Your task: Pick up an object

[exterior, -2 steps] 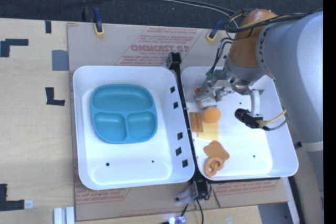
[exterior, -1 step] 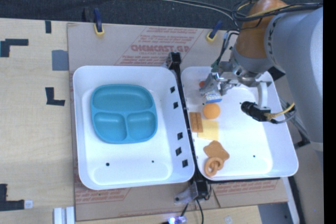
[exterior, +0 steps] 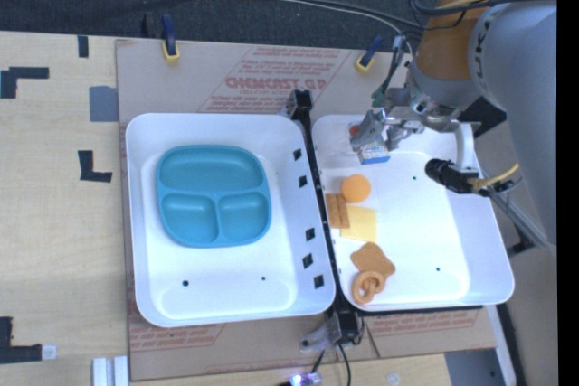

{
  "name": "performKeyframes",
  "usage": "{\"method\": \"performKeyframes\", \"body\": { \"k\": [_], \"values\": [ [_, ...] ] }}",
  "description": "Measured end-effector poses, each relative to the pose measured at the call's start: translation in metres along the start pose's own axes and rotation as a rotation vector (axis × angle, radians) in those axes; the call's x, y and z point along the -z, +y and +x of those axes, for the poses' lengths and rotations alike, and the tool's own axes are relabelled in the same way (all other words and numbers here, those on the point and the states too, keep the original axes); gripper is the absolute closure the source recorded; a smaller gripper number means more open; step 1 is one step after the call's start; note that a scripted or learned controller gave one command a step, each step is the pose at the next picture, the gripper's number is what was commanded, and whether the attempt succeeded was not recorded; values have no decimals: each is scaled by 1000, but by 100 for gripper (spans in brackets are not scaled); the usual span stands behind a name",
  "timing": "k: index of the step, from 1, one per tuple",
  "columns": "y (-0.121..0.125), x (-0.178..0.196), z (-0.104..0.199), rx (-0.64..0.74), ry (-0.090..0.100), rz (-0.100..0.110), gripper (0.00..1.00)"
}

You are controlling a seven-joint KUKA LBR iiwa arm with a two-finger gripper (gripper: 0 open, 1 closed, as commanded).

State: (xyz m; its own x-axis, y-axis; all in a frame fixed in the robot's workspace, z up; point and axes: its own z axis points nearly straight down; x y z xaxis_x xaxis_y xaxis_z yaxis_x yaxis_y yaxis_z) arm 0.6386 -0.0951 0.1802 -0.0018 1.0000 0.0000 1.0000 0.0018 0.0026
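A small tan pretzel-shaped toy piece (exterior: 370,271) lies at the near end of the right white bin (exterior: 452,271), close to the front rim and to the black divider where the two bins meet. Just behind it sit a pale yellow flat square (exterior: 361,222) and a thin brown cracker-like slab (exterior: 336,211), touching each other along the bin's left wall. A small orange ball (exterior: 356,188) rests beside them, farther back. The right half of this bin's floor is bare white, giving open room toward the far rim and the right edge. The left white bin (exterior: 145,271) holds a teal plastic divided tray (exterior: 214,195) with bare floor around it.

The gripper (exterior: 373,140) hangs over the back left corner of the right bin, with a small blue-and-grey object at its tip; whether its fingers are closed or released cannot be told. The orange ball lies near it, toward the front, apart from the fingers.
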Motion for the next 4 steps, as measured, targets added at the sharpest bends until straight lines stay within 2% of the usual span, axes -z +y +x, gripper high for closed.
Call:
{"method": "performKeyframes", "body": {
  "k": [1,3,4],
  "values": [
    [1,29,0,0,0,1,100],
    [-53,19,84,3,1,7,100],
    [-69,20,128,4,2,6,100]
  ]
}}
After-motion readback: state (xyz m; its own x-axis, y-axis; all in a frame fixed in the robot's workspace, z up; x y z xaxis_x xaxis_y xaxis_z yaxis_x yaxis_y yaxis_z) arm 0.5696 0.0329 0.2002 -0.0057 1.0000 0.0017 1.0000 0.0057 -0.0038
